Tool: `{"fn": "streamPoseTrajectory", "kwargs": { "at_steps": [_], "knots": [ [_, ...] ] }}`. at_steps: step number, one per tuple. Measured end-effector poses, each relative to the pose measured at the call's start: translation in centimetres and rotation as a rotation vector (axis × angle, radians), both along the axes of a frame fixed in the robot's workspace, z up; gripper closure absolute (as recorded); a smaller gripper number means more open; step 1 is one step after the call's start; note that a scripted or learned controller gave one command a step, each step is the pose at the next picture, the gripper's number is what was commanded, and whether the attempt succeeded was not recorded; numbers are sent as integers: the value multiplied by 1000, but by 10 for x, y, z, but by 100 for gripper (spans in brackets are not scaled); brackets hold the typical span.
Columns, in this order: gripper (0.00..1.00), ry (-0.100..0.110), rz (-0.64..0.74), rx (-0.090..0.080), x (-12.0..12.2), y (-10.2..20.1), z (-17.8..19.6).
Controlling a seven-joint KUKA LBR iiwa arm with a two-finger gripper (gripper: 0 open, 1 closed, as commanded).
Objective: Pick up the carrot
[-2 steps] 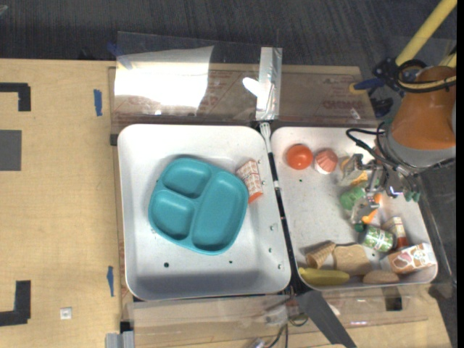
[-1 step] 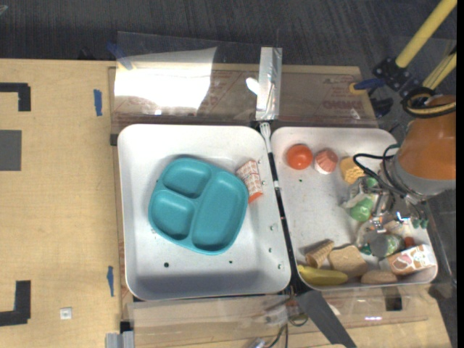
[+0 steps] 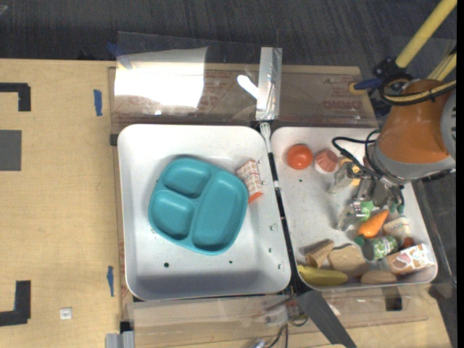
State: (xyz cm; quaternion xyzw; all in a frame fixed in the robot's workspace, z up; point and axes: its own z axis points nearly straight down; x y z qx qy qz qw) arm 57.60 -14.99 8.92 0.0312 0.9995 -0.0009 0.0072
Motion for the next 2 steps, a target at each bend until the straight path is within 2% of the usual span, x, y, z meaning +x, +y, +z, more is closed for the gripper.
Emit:
{"fn": "streamPoseTrajectory", "kwargs": {
  "at_steps": [1,2],
  "knots": [
    [0,2,-138,1,-55,-51,0],
    [0,1,-201,2,-92,-40,0]
  ]
}}
